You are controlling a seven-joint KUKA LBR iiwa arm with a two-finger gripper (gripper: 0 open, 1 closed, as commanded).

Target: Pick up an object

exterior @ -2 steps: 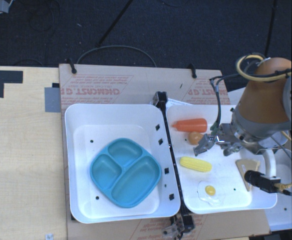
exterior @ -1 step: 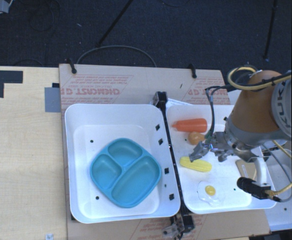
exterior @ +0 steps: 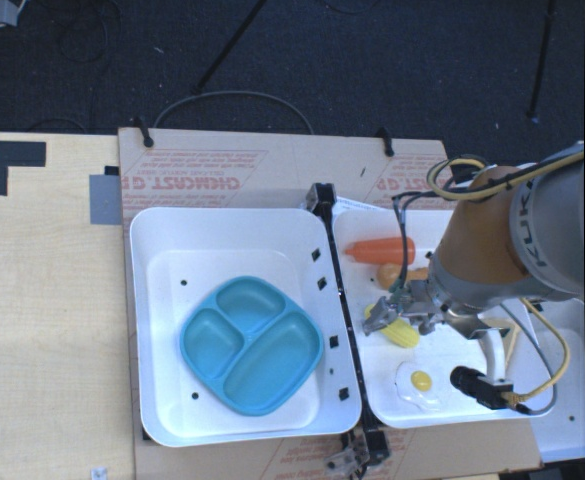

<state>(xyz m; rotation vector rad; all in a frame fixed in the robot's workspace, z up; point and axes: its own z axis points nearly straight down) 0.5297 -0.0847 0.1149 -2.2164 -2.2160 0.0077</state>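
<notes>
The arm (exterior: 492,248) reaches in from the right and bends low over the right bin (exterior: 377,378), which is where all the loose pickable things lie, so the gripper (exterior: 386,314) is set down near the bin's left wall, just above and touching or nearly touching a small yellow food piece (exterior: 403,335). That piece looks like the object being tried for: it is the thing closest under the tool, while the toy carrot (exterior: 377,251) lies apart toward the far end of the bin and the toy fried egg (exterior: 417,381) lies flat toward the near end. From this slanted view the tool is a tangle of pale metal against white plastic, so I cannot tell whether it is spread apart, drawn together or clamped on anything, and nothing can be counted as held. The yellow piece appears to rest on the bin floor (its lower edge meets the white with no gap that I can make out), which suggests that the lift is not yet done. The left bin (exterior: 162,238) holds only a blue divided plate (exterior: 252,343), broad and flat, a poor match for a narrow two-finger grasp, which may be why the arm works the other side. The wall close beside the yellow piece could crowd the approach.
</notes>
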